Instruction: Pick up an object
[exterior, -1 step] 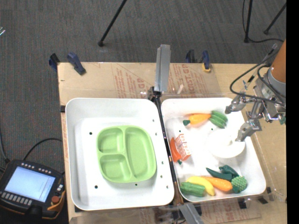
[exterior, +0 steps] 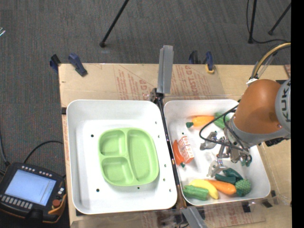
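Approach step; gripper [exterior: 219, 166] hung low in right bin [exterior: 178, 109], just above dark-green veg [exterior: 231, 175] — can't tell its state; nothing visibly grasped. Carrot [exterior: 224, 187], banana [exterior: 205, 186] beside. Next, prob.: descend, clamp, lift straight.

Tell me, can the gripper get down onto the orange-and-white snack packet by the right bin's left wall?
Probably yes. The orange-and-white snack packet lies alone on bare bin floor, with nothing on top. The gripper hangs just to its right over the same right bin. The nearby left wall may crowd one finger.
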Robot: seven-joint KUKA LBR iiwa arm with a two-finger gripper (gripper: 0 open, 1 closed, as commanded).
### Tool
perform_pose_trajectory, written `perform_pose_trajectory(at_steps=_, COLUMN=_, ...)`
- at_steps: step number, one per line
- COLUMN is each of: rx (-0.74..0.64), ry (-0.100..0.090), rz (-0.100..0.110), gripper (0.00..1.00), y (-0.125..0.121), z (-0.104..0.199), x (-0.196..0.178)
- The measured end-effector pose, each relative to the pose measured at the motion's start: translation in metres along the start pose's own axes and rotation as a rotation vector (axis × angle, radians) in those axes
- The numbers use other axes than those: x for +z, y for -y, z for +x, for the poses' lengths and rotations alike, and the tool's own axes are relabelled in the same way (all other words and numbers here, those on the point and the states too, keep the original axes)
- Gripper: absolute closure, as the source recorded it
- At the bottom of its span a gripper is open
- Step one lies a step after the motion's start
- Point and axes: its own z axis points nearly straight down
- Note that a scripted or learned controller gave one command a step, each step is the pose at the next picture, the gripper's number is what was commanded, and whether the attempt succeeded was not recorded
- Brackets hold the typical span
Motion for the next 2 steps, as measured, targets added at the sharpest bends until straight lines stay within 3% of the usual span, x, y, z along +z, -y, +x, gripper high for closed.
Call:
perform_pose_trajectory(at_steps=1, rx=-0.090, ry=0.017, rz=0.004, gripper=0.00, y=0.006, z=-0.060, x=0.015)
perform_pose_trajectory(at_steps=2, rx=-0.135, ry=0.017, rz=0.005, gripper=0.00, y=0.029, z=-0.029, x=0.015)
